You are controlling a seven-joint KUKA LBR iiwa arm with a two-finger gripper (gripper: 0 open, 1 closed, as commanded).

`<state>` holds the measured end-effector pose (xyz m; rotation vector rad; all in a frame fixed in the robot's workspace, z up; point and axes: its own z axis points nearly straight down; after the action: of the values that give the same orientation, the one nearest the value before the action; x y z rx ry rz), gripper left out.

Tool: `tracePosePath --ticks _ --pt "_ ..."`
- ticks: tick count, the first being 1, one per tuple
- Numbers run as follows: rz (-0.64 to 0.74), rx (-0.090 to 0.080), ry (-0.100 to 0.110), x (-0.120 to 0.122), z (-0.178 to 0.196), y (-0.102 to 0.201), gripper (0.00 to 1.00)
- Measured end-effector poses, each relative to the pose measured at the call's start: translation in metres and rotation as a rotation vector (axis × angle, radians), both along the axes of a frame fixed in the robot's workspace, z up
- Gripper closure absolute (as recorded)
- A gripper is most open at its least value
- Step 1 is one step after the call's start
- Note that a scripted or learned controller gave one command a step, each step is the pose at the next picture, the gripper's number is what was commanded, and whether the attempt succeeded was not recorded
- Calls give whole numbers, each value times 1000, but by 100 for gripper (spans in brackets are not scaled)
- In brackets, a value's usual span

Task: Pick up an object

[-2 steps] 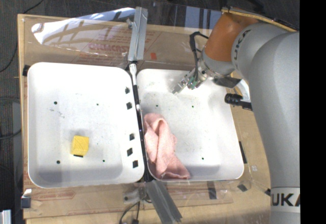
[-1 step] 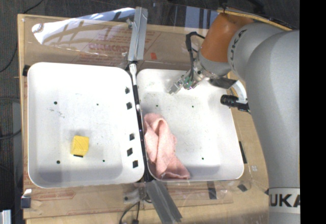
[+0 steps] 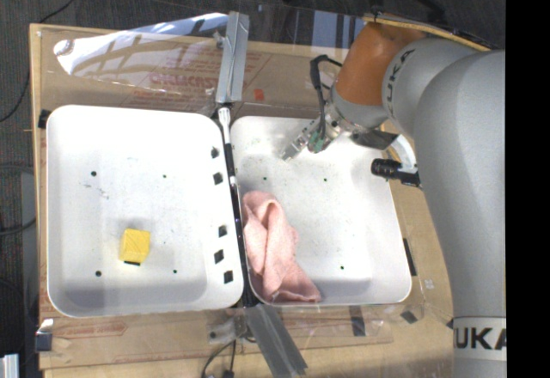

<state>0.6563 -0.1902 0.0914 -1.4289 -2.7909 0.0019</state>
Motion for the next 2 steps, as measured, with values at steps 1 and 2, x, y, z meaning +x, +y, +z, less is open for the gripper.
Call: tracePosePath --ticks 1,2 --pt "-34 0 1 0 0 2 100" --pt "221 0 -4 -39 5 30 100"
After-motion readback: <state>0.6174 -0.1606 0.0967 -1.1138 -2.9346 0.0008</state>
